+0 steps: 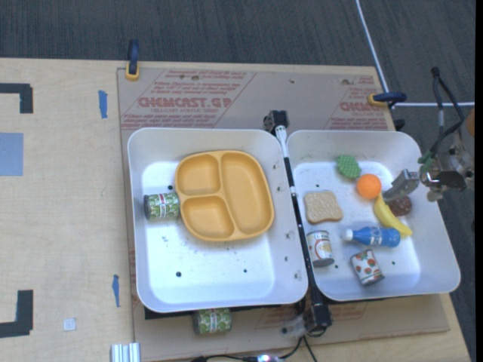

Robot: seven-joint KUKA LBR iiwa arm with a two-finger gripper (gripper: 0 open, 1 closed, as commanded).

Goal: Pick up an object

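Observation:
My gripper [420, 187] hangs over the right rim of the right bin [430, 277], fingers apart and nothing between them. Just to its left lie a dark brown lump [401, 205], a yellow banana [392, 217] and an orange [368, 186]. The same bin also holds a green bumpy piece [348, 166], a slice of bread [323, 207], a blue bottle [374, 237] on its side, a small can [320, 247] and a red-patterned can [366, 267].
The left bin [219, 277] holds a yellow divided plate [224, 194] and a green can [161, 206] lying at its left. Another green can [213, 321] lies outside, below the left bin. A thin white rod [370, 29] crosses the upper right.

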